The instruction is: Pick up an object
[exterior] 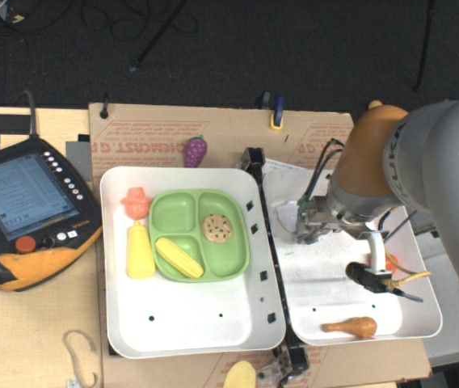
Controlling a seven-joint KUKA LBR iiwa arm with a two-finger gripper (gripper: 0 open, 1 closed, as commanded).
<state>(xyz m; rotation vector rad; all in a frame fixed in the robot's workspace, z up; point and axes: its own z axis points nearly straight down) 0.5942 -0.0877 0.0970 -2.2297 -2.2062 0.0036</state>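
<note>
My gripper [305,229] hangs low over the upper left part of the right bin [411,322], below the grey arm with its orange band. A brown drumstick-shaped toy [349,326] lies near that bin's front edge, well apart from the gripper. In the left bin [181,326] a green divided plate [228,261] holds a cookie [216,228] and a yellow corn cob [178,257]. A yellow bottle [139,251] and a pink toy [136,204] lie beside the plate on its left.
A purple grape bunch [195,150] rests on the cardboard behind the left bin. A yellow object [240,374] sits at the front edge between the bins. A teach pendant [27,208] lies on the bench at the left.
</note>
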